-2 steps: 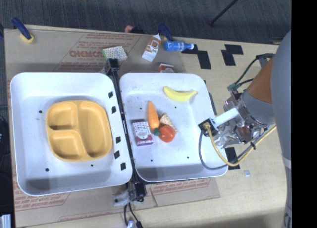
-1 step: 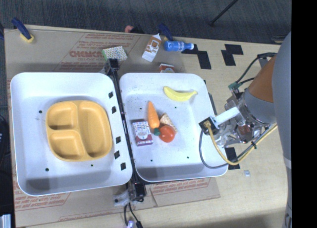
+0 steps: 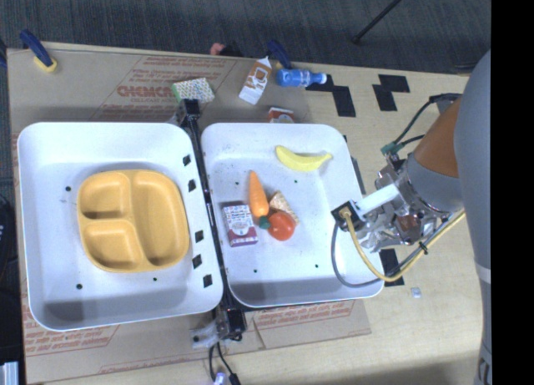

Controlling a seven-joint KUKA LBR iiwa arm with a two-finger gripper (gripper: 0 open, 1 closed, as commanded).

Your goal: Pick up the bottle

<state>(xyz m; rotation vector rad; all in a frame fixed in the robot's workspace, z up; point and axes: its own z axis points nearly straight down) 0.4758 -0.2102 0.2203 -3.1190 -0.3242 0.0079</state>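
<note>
Two bins: left bin (image 3: 37, 208) has one tray (image 3: 133, 218); right bin (image 3: 321, 208) one banana (image 3: 302, 158), carrot (image 3: 259, 195), tomato (image 3: 282, 226), box (image 3: 239, 225). One bottle (image 3: 297, 78) outside. My tool (image 3: 390, 229): grip can't tell.

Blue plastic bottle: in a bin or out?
Out. The small blue plastic bottle lies on its side on the bench, beyond the far rim of the right white bin.

Near bin (image 3: 321, 279), just beside the gripper (image 3: 380, 233), and far bin (image 3: 42, 208): smooth, slightly glossy white plastic. Tray (image 3: 158, 208): matt yellow plastic. Bottle (image 3: 299, 78): translucent blue plastic. Underlay (image 3: 125, 91): printed brown cardboard.
</note>
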